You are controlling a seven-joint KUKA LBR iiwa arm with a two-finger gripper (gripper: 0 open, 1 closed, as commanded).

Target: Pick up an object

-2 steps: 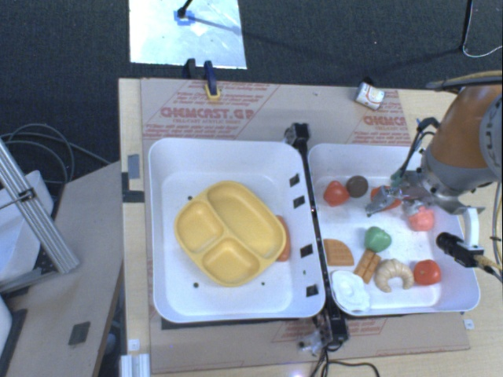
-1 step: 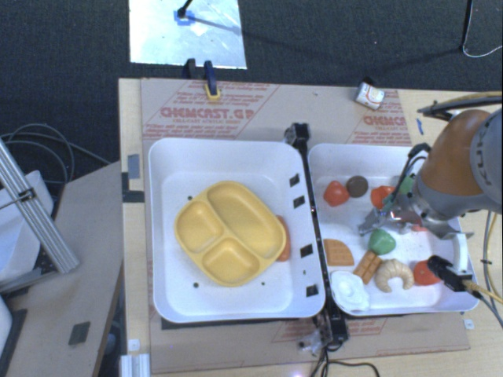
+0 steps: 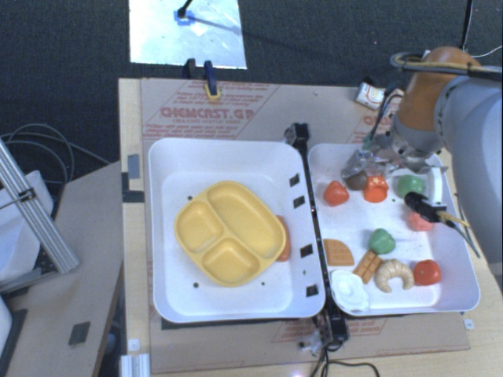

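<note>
Pincer [image 3: 368, 162] hangs low at the far edge of the right bin [image 3: 456, 285] — we cannot tell its state. Just beside it sit an orange toy [image 3: 376, 188] and a brown piece [image 3: 356, 181]; we judge both light, hard, slippery — best gripped across the middle.

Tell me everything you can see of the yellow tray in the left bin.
The yellow tray is a rounded, plastic-looking dish with three compartments: one large at the upper right, two smaller at the left and bottom. It lies flat and right side up, turned at an angle, near the middle of the left bin, resting on its floor. Nothing lies in the compartments. An orange object peeks out from under its right edge; what it is cannot be told.
</note>
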